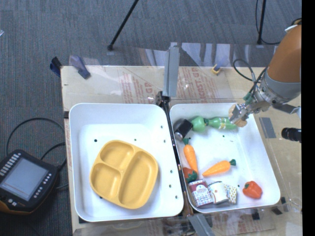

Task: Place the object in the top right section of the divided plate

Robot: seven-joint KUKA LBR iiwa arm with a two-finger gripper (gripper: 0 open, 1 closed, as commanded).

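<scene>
A yellow divided plate [124, 173] lies in the left bin [83, 117], tilted, with three sections. In the right bin [256, 146] lie a green bottle-shaped toy [211, 124], two orange carrots [191, 157] [218, 168], a black cylinder [182, 128], a red pepper [252, 189], and small boxes [209, 193]. My gripper [239, 115] hovers at the right bin's upper right, by the right end of the green toy. Nothing shows between its fingers.
A grey upright post [173, 73] stands behind the seam between the bins. A teach pendant [22, 178] lies on the floor at the left. Tripod legs [125, 18] cross the carpet behind the bench.
</scene>
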